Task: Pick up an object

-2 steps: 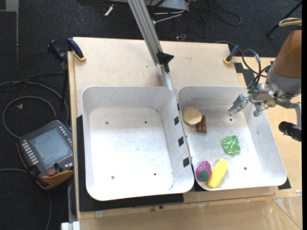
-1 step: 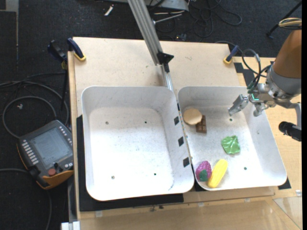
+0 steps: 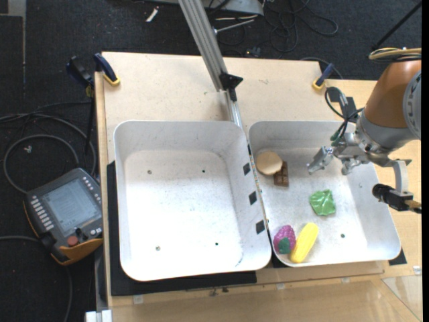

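Gripper (image 3: 334, 159) hangs open above the green toy (image 3: 323, 202), apart.

Both bins (image 3: 134, 139) look like smooth white plastic, the bench (image 3: 167, 86) matt pale wood, the gripper (image 3: 335, 158) bare grey metal

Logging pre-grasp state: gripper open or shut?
Open. The gripper shows two fingers spread apart, nothing between them, above the right bin.

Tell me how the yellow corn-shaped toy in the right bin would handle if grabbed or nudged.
The yellow corn looks rounded and elongated, so it may roll sideways if nudged. Its smooth surface could slip between fingers. It leans against the purple toy, which would probably shift too.
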